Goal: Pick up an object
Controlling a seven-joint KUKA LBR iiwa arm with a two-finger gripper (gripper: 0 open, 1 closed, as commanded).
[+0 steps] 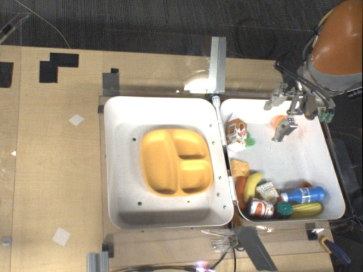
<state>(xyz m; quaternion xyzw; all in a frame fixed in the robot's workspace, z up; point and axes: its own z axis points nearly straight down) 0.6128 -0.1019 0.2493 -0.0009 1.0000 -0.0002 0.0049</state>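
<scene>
On the light wooden bench [51, 169] | dark carpet beyond | gripper [285, 128] over right bin [317, 169], fingers parted, holding nothing | orange object [277, 119] just beside | yellow tray [174, 161] in left bin [122, 152]

Yellow tray [173, 162] (white bin [116, 169]), blue bottle [303, 195]

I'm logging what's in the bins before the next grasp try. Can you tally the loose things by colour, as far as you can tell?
Yellow: 3 (divided tray, banana, long item)
Orange: 2 (small piece, block)
Blue: 1 (bottle)
Red and white: 2 (carton, can)
Green: 2 (small bit, ball)
Total: 10, though the heap may hide more.
</scene>
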